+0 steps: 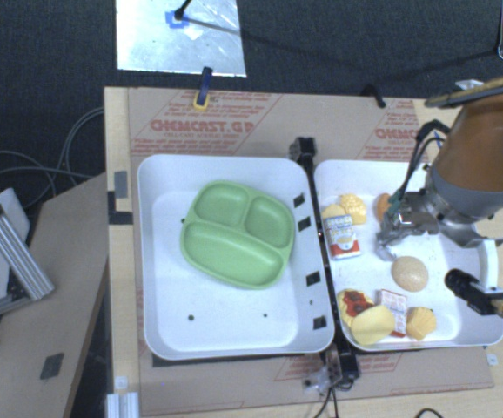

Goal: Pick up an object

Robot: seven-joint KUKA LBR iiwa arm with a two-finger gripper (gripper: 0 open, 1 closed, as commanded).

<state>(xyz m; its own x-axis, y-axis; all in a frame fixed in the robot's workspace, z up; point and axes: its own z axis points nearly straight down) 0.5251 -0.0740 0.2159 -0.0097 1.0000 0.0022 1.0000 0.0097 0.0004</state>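
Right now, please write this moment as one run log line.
arm: over right bin | pincer: low, beside bun | tray: left bin

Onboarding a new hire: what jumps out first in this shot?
The green divided plate lying alone in the left bin. Then the right bin, cluttered with toy food, including a beige egg-like piece and a yellow piece at its near edge. The pincer hovers over that clutter.
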